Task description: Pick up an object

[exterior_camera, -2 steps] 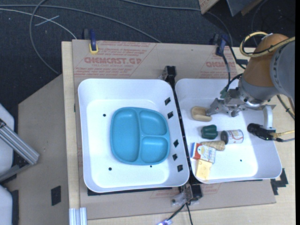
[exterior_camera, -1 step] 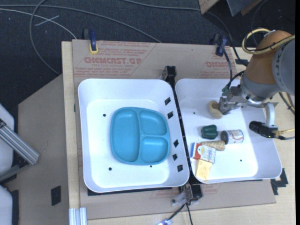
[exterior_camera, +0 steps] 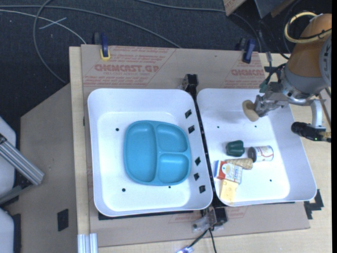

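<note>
Tan, rounded object sits at the gripper tip in the upper part of the right white bin; it looks caught between the fingers, though from where I stand I cannot tell how the jaws are set. Its long axis is hard to read, perhaps slightly down-left to up-right. Lower in that bin lie four other things: one dark green rounded piece, one small can with a red and white label lying on its side with its long axis left-right, one tan wedge, and one flat yellow and red packet. The left white bin holds one blue three-part plastic tray.
</note>
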`<state>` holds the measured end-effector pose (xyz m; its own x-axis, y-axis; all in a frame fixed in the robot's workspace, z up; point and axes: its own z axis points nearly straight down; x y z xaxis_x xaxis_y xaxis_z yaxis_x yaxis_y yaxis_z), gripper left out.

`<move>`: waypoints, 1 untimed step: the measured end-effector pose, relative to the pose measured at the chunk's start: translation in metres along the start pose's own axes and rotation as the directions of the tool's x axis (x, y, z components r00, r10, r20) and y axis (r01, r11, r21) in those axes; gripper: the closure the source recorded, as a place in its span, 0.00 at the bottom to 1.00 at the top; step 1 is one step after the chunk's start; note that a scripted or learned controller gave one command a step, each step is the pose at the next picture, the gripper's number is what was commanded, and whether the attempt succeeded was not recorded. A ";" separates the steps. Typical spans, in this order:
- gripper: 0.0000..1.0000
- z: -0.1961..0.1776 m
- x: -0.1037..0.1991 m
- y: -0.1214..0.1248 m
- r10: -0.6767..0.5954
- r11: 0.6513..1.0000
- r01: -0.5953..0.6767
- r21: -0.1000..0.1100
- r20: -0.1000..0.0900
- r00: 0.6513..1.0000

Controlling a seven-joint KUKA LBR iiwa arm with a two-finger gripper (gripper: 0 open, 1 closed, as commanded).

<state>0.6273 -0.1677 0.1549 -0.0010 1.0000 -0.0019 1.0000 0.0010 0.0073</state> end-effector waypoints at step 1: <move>1.00 -0.066 0.000 0.004 0.000 1.000 0.000 -0.001 0.000 1.000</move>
<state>0.6308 -0.1679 0.2207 -0.0012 1.0000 -0.0020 1.0000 0.0013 0.0086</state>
